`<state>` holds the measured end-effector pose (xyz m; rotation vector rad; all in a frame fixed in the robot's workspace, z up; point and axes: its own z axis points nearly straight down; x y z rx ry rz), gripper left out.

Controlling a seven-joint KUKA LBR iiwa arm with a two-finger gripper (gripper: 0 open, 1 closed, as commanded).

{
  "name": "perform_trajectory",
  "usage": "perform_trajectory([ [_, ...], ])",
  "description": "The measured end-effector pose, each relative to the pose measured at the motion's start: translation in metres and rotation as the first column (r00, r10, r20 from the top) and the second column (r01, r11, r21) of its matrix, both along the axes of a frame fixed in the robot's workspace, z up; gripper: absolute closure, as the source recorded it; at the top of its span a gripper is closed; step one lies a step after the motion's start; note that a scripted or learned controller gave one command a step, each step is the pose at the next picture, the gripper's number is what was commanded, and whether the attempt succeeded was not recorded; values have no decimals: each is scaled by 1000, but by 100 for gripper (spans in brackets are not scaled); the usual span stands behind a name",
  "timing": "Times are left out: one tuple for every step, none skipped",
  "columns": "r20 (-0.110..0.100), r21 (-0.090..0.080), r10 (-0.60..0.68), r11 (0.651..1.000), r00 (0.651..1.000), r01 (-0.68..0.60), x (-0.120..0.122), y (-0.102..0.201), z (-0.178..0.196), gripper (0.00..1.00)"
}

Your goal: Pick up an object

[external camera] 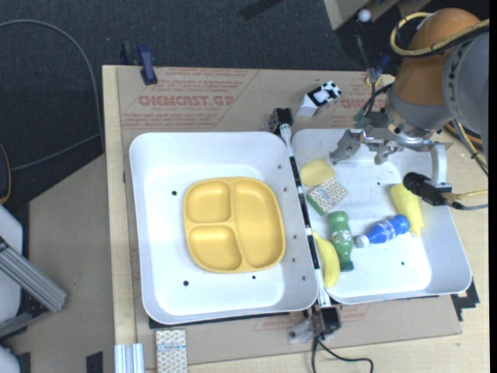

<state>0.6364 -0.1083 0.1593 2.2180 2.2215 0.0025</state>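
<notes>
Gripper [362, 148]: fingers spread apart, holding nothing, over right bin [443, 274]
Left bin [151, 208]: yellow divided plate [233, 224]

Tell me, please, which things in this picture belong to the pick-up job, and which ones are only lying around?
Belong to the job:
- hand, above the right bin
- green bottle
- blue bottle
- yellow banana
- patterned packet

Only lying around:
- yellow divided plate in the left bin
- blue clamp on the board
- black-and-white toy behind the bins
</notes>
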Motion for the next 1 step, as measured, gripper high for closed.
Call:
perform_trajectory([
  [0, 0, -2, 1000, 1000, 2, -65, 0, -72, 0],
])
